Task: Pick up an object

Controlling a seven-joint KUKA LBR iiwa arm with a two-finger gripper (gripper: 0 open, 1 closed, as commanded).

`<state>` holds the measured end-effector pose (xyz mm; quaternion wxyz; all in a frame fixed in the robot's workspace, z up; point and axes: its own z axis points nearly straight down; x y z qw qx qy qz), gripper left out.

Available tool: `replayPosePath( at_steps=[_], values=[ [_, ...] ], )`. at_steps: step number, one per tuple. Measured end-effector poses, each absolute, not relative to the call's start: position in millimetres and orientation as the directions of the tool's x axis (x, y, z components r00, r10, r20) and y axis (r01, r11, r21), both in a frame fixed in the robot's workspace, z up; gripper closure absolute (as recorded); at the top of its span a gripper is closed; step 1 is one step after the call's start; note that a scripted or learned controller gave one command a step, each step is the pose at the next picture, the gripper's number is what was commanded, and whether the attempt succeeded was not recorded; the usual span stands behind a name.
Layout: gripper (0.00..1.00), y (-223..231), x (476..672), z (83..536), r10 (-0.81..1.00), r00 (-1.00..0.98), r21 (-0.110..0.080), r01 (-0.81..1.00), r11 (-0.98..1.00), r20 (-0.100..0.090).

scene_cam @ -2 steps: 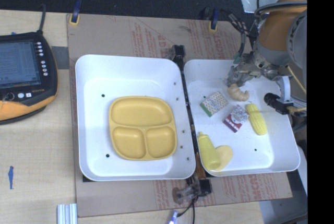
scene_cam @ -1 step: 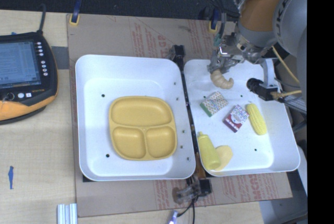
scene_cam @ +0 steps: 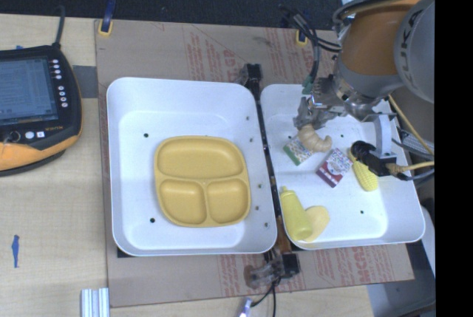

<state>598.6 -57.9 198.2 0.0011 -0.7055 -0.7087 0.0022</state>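
Hanging over the far left part of the right bin [scene_cam: 384, 223], the claw [scene_cam: 314, 114] points down from the arm [scene_cam: 377, 42], which comes in from the right. How wide the claw stands: cannot tell, its tip is a dark tangle against the white floor. Nothing is seen held in it.

Closest thing: tan toy [scene_cam: 315, 138], knobbly, lying just in front of the claw, nearly under it. Contact between the two cannot be made out.

Green-and-white packet [scene_cam: 297, 153]: in front of the claw and slightly to its left, touching the tan toy's left end.

Red-and-white box [scene_cam: 334, 166]: in front of the claw and to its right, near the tan toy but apart from it.

Yellow corn cob [scene_cam: 366, 175]: further right of the claw than the box, lying on the bin floor.

Yellow squash toy [scene_cam: 301, 216]: well in front of the claw, against the bin's near left wall.

Left bin [scene_cam: 133, 116]: to the claw's left, bearing a yellow divided plate [scene_cam: 201, 181] in its middle, well apart from the claw.

Handheld screen [scene_cam: 29, 105]: far left of the claw, on the bench outside both bins.
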Motion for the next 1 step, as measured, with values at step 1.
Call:
replayPosePath(
  at_steps=[1],
  values=[
    [1.0, 9.0, 594.9, 235.1, 1.0, -0.007, -0.004, 1.0, 0.007, -0.001]
  ],
)
